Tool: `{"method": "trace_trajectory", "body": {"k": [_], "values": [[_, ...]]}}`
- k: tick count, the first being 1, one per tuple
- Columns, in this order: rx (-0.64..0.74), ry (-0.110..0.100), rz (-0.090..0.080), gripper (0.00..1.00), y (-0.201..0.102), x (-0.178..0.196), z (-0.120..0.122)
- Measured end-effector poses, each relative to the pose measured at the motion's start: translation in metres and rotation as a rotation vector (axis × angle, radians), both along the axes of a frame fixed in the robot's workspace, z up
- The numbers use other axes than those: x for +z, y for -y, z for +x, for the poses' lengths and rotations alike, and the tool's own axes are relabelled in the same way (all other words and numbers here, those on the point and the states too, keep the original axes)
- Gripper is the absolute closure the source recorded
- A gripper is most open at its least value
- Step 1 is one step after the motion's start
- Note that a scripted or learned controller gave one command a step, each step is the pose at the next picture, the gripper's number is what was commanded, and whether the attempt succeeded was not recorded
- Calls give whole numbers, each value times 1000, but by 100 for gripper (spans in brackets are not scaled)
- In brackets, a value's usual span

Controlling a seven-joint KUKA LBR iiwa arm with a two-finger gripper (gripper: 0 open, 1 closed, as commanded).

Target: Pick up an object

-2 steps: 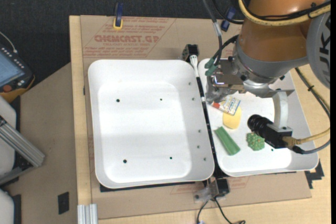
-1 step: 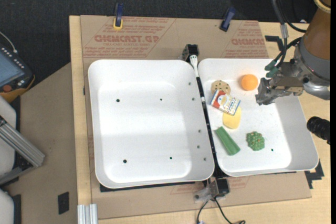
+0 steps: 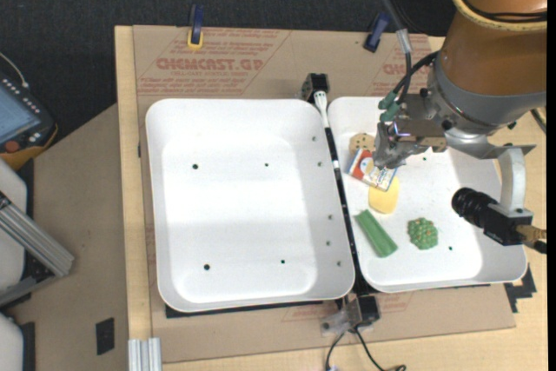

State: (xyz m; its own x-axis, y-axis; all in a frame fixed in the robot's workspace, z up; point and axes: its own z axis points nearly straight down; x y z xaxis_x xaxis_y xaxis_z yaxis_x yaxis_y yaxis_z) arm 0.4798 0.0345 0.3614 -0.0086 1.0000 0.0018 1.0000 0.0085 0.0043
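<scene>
My end effector (image 3: 388, 154) hung low over the right bin (image 3: 460, 269), above the red-and-white packet (image 3: 368, 170), presumably to grasp it; whether it gripped, I couldn't tell; the green block (image 3: 377, 233) lay nearer.

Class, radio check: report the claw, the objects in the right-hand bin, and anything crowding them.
Claw low over red-and-white packet. Yellow piece, green stick, green knobbly ball loose in right bin. Packet touches yellow piece.
</scene>
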Motion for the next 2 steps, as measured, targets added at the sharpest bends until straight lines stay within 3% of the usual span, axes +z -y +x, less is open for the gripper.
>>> {"method": "trace_trajectory", "body": {"k": [1,2], "values": [[-2,2,1,100,-47,48,0],[-13,-10,-3,100,-7,6,0]]}}
